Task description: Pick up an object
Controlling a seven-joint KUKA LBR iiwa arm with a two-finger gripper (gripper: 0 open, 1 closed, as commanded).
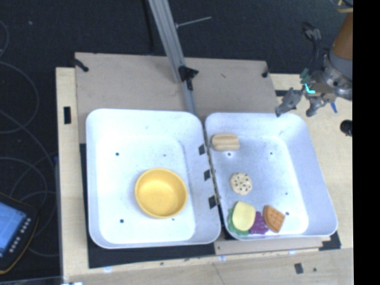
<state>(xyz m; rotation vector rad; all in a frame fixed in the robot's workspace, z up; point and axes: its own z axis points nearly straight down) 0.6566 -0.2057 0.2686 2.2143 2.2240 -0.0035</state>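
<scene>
- White plastic, two shallow bins side by side on the tabletop (pixel 68 159); I see the left bin (pixel 107 129) and the right bin (pixel 297 153) meeting along a dark seam down the middle.
- In the left bin I have one thing: a yellow bowl (pixel 161 192), upright, sitting toward the bin's near right part, away from the walls.
- In the right bin, a tan bread roll (pixel 225 142) lies near the far left corner, just beside the seam.
- Below it, apart from the roll, a round speckled cookie (pixel 241 183) lies flat on the bin floor.
- At the near edge of the right bin I see a tight cluster: a yellow-green piece (pixel 243 216), a small purple piece (pixel 259 224) and an orange-brown wedge (pixel 274 218), touching or nearly so.
- The yellow-green piece seems to rest on something green, but I cannot make out what it is.
- The tool (pixel 300 104) hangs over the far right corner of the right bin, well apart from every object.
- Its two fingers look spread, with nothing between them.
- The arm (pixel 342 34) is cut off at the right, so I get just the wrist and part of the orange band.
- A grey metal pole (pixel 169 37) crosses the far side at a slant.
</scene>
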